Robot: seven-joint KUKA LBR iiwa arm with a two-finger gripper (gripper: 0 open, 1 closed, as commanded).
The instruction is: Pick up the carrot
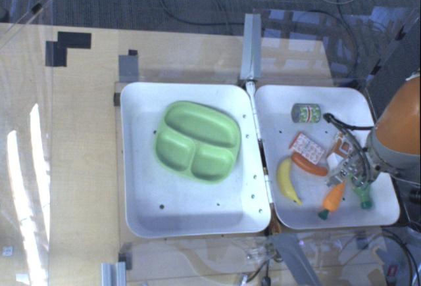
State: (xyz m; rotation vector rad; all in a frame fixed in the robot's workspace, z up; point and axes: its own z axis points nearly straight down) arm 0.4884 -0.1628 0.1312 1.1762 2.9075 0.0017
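The carrot (333,198) is orange with a green stem end and lies tilted near the front of the right bin (283,209), stem end toward the front left. My gripper (348,173) hangs low just behind and to the right of the carrot's thick end, close to it or touching it. The grey arm with its orange band (402,121) comes in from the right edge.
Also in the right bin are a yellow banana (287,180), a red sausage (309,164), a red and white packet (307,146), a green can (306,113) and a small green item (364,198) beside the carrot. The left bin (141,209) holds a green divided plate (197,141).
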